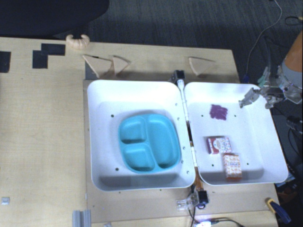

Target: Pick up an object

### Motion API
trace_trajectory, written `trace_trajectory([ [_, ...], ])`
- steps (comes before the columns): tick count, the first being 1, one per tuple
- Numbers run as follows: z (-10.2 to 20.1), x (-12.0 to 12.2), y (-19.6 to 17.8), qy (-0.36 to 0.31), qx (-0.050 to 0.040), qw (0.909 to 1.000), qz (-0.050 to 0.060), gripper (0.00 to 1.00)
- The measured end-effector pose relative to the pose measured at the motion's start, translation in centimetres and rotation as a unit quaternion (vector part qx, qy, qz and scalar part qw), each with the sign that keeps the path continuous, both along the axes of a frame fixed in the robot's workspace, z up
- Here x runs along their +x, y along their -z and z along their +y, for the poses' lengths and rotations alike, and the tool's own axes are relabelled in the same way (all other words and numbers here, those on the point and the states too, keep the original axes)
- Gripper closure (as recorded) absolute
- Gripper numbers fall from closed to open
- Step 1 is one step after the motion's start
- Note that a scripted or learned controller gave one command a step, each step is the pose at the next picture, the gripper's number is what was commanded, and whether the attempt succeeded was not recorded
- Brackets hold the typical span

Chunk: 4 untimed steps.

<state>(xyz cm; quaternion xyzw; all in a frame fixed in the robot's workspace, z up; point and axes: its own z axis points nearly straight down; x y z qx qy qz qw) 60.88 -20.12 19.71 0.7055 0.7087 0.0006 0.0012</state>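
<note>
The right bin (265,141) holds three objects. A small purple bunch (218,111) lies near its back. A red and white carton (218,144) sits in the middle, and an orange and white packet (232,166) lies just in front of it. My gripper (257,102) hovers over the bin's back right corner, right of the purple bunch and apart from it. Its fingers (247,99) are spread open with nothing between them.
A blue three-compartment plate (149,142) fills the middle of the left bin (102,103). A black clip (179,75) sits at the back of the ridge between the bins. Cables hang off the bench to the right.
</note>
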Motion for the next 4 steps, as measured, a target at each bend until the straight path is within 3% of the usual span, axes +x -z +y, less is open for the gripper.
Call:
trace_trajectory([
  [1, -0.4, -0.8, 7.3, 0.001, 0.0007, 1.0, 0.001, 0.0],
  [2, -0.4, -5.5, 10.6, 0.0, 0.0003, 1.0, -0.001, 0.0],
  [3, -0.4, -5.3, 9.5, -0.001, 0.0002, 1.0, -0.002, 1.0],
  [4, -0.5, -11.1, 8.3, 0.001, 0.0001, 1.0, 0.0, 1.0],
])
